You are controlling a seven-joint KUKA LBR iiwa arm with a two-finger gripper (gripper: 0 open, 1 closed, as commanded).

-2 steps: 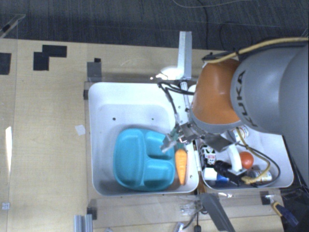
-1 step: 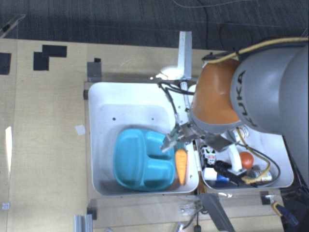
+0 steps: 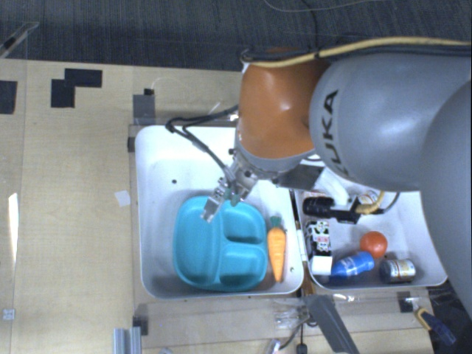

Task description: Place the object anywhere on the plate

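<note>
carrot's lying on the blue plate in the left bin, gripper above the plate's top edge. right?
Not quite. The carrot is not on the blue plate; it lies on the left bin floor, right beside the plate's right edge, as the camera view shows. The rest holds: the gripper is above the plate's top edge.

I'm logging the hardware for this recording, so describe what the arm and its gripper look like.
The arm is bulky, rounded and glossy grey, with dark "KUKA" lettering on its side. A wide orange band wraps it above the wrist. A yellowish cable runs along its top and a black cable loops off at the left. The gripper is small, metallic grey, ending in two slim fingers.
</note>
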